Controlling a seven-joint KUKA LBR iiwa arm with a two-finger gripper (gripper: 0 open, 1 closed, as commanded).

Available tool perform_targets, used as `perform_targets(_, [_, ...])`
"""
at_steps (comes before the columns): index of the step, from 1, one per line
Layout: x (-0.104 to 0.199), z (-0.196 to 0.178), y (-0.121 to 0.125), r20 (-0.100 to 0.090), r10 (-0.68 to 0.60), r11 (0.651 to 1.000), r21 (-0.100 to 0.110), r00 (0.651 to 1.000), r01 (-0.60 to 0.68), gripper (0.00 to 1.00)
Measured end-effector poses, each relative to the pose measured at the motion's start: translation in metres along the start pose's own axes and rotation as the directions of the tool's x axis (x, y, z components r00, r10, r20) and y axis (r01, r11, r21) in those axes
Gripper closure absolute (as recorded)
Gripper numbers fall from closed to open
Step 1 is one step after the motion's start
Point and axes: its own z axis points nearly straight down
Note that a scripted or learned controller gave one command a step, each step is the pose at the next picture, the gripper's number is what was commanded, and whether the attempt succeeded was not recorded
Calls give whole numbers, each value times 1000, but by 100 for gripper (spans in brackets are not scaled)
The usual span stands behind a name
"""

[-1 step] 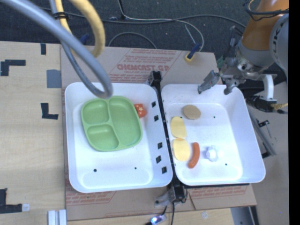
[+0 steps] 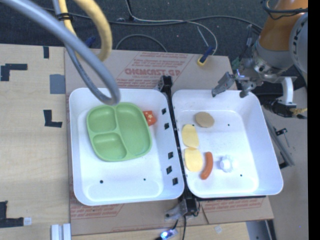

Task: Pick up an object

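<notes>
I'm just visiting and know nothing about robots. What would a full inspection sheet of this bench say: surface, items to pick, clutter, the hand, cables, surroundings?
Surface: left bin and right bin, white, side by side on cardboard.
Job's things: right bin holds a tan round piece, two yellow pieces, a red sausage shape and a small white object. Left bin holds a green divided tray with a small red item beside it.
Clutter: nothing seen.
Hand: the hand hangs over the right bin's far edge, open, holding nothing.
Cables: grey hose and yellow hose cross the upper left; thin cables run behind the bins.
Surroundings: dark floor, wooden bench.
</notes>
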Motion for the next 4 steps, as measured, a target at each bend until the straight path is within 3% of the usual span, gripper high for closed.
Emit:
perform_targets(3, [-1, 157, -7, 0, 0, 1000, 5, 1000, 0, 0])
perform_targets(4, [1, 140, -3, 0, -2, 1000, -7, 1000, 2, 100])
